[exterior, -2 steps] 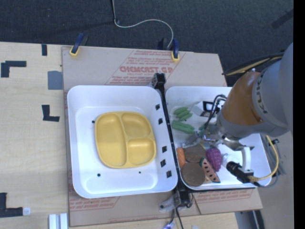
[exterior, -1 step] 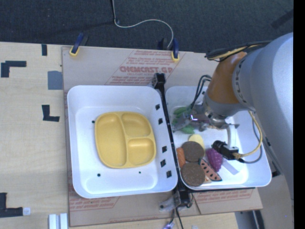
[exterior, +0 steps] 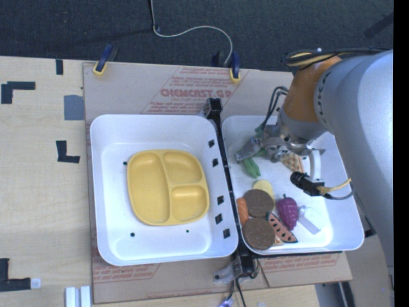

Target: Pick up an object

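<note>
Near edge of right bin (exterior: 348, 238): toy food crowded into the near-left corner.
- Two brown discs (exterior: 259, 217), one touching the other.
- Melon slice (exterior: 282, 229) leaning against the nearer disc.
- Purple piece (exterior: 288, 211) just right of the discs, with a white block (exterior: 310, 224) beside it.
- Orange piece (exterior: 242, 209) wedged between the discs and the bin's left wall.
- Yellow piece (exterior: 263, 187) touching the farther disc.

Judged a poor spot for a clean grasp, being too tightly packed and too close to the wall.

Middle of right bin: green piece (exterior: 250, 167) lying apart from the pile, with bare floor around it. Judged the likely object to pick up for that reason. Tan piece (exterior: 294, 163) farther right, partly under the wrist.

Hand (exterior: 247, 151) low over the bin's far-left part, just above and beside the green piece, angled toward the dividing wall. Spread or pressed together: cannot tell, since the tips merge with the white floor. Nothing seen held. Contact with the green piece not confirmed.

Left bin (exterior: 102, 171): yellow tray (exterior: 168, 186) lying flat at centre, well apart from the hand. Unlikely target, being broad and shallow.

Underneath: both bins seated side by side on a cardboard sheet (exterior: 185, 94) on the bench (exterior: 38, 171).

Far edge: yellow clamp (exterior: 100, 65) and blue clamp (exterior: 234, 69) gripping the sheet, presumably to stop it sliding. White cable (exterior: 192, 32) looping beyond.

Risk noted: green piece may be pushed against the wall rather than lifted.
</note>
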`<action>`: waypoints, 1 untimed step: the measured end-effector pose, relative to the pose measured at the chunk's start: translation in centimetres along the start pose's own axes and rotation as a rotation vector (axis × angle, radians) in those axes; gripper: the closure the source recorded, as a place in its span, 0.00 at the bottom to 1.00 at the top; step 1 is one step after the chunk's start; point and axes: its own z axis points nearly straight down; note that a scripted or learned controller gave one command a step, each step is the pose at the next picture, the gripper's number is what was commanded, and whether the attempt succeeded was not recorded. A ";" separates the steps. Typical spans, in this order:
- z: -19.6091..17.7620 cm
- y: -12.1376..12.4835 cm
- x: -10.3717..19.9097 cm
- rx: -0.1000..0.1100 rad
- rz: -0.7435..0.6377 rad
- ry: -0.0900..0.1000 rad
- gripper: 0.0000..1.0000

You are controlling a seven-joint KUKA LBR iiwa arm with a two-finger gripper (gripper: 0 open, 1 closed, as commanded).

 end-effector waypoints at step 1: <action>0.1 3.9 1.5 0.008 -0.003 -0.001 0.00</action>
